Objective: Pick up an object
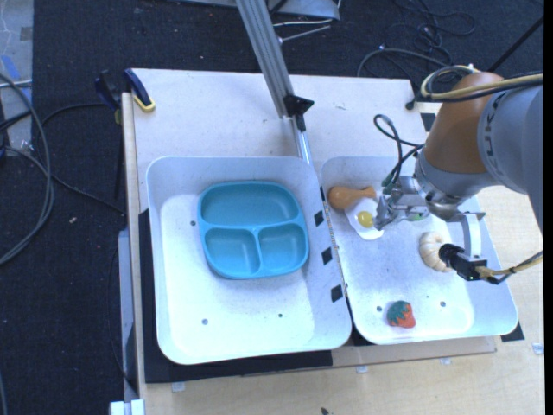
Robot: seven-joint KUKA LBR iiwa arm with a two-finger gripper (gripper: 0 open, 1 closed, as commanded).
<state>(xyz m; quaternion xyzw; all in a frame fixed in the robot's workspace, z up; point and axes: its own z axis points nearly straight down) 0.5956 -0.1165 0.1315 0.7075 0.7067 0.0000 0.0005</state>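
The fried egg toy [366,221] lies at about 10 o'clock in the right bin [484,318], beside a toy drumstick [349,197]. The gripper [386,214] hangs right at it, but whether it has closed on the egg I cannot tell. Nothing looks lifted, so grasp and lift likely remain. A croissant [430,251] lies at 3 o'clock, a strawberry [400,315] at 6.

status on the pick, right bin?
Gripper down over the fried egg. Drumstick touching the egg. Croissant and strawberry lie apart.
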